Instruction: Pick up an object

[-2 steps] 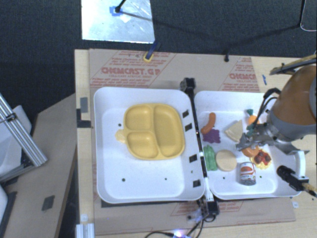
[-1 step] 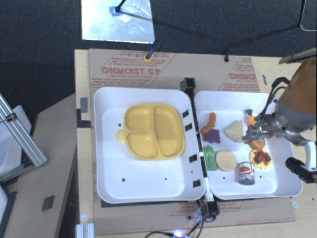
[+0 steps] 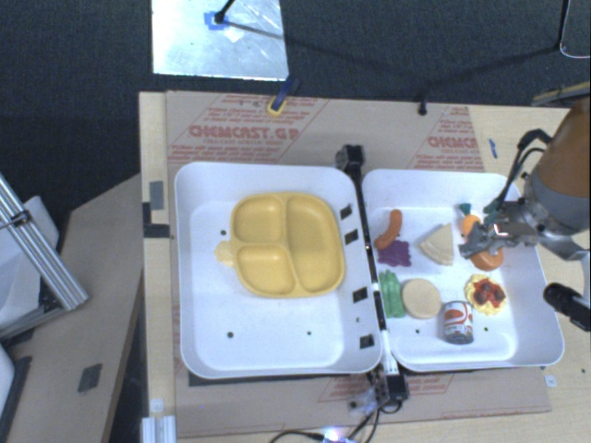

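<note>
My gripper (image 3: 480,240) hangs low over the right part of the right bin (image 3: 526,340), just above an orange round item (image 3: 487,258) and beside a small orange piece (image 3: 470,221). Left of it lie a pale wedge (image 3: 438,245), a purple grape cluster (image 3: 394,253) and an orange sausage (image 3: 393,224). Nearer the front sit a green pickle (image 3: 391,294), a tan round cracker (image 3: 422,297), a red-and-white can (image 3: 456,322) and a small pizza-like piece (image 3: 486,293). Nothing shows between the fingers.
The left bin (image 3: 203,340) holds a yellow divided tray (image 3: 280,245). A black divider with clips (image 3: 363,257) runs between the bins. The grey arm with its orange band (image 3: 563,169) comes in from the right over the bin's edge.
</note>
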`<action>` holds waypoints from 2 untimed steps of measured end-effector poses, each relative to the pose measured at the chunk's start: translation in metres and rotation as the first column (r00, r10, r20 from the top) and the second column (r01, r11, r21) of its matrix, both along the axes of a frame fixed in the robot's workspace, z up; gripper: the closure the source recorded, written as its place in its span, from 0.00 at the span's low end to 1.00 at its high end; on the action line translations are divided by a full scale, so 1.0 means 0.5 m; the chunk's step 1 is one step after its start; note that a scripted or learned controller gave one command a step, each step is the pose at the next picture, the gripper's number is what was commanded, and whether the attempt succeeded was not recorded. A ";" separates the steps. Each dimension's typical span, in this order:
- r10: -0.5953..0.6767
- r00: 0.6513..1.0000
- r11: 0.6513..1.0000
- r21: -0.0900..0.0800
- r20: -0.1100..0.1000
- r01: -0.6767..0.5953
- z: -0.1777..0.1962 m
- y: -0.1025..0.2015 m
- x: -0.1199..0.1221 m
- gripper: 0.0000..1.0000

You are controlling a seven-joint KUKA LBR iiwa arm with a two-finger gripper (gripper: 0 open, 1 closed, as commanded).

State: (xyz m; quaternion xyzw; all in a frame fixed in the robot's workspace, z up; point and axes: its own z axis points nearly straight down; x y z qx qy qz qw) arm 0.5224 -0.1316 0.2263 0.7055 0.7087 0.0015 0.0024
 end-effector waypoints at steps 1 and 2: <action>0.005 1.000 1.000 0.004 -0.004 -0.005 0.007 0.107 -0.012 1.00; 0.005 1.000 1.000 0.004 -0.005 -0.005 -0.020 0.218 0.005 1.00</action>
